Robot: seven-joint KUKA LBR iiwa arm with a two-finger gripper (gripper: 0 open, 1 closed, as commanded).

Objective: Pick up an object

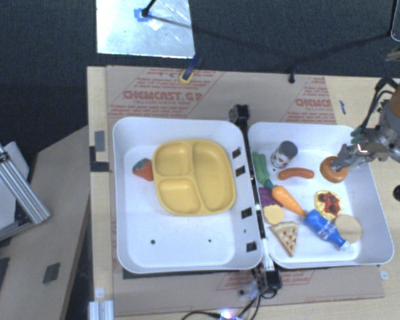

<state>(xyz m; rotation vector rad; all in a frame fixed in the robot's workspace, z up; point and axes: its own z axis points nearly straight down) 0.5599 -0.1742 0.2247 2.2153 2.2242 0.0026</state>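
Two bins side by side on bench. Left bin: divided plate at centre, strawberry just left of it. Right bin: can far left, sausage right of can, donut further right under gripper. Carrot mid-bin, bottle near right of carrot, pizza slice nearest, left of bottle. Arm enters from right.
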